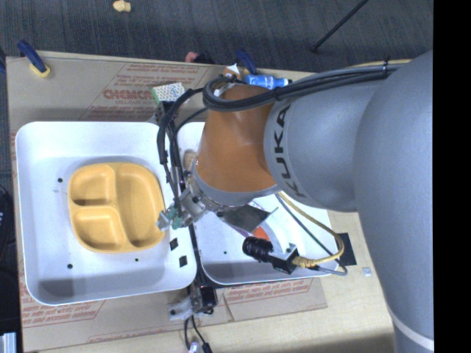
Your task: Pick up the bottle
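Observation:
My gripper (175, 217) hangs low over the ridge between the two bins, right at the right edge of the yellow plate (114, 204). Something small and greenish sits at its tip, too small to identify. The orange band and the grey arm (235, 145) cover most of the right bin (221, 271), hiding what lies in it.
The yellow three-compartment plate lies in the middle of the left bin (37, 168). A dark flat object (249, 216) and a white sheet show in the right bin below the wrist. A black connector with a yellow cable (265, 252) hangs off the arm. Blue clamps hold the cardboard at the back.

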{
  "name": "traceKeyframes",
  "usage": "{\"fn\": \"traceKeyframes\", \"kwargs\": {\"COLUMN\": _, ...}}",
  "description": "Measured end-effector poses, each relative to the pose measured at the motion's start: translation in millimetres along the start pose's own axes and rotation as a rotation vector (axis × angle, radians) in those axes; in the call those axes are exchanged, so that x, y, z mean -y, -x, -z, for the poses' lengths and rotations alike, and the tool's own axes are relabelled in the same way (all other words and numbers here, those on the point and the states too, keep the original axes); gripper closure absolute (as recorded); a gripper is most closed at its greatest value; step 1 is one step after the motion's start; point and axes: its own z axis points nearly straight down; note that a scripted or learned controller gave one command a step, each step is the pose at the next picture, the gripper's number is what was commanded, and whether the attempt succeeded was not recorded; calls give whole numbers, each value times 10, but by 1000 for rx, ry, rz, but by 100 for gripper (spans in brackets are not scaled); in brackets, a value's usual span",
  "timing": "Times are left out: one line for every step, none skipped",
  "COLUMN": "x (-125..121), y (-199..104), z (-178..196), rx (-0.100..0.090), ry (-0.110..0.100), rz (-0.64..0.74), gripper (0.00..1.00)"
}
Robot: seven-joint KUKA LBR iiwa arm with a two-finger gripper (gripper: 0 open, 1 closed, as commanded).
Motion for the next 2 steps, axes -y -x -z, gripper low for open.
{"fn": "traceKeyframes", "kwargs": {"x": 306, "y": 486, "z": 1045, "rx": 1, "ry": 2, "rz": -71, "gripper": 100}}
{"fn": "traceKeyframes", "kwargs": {"x": 243, "y": 370, "z": 130, "rx": -2, "ry": -2, "rz": -127, "gripper": 100}}
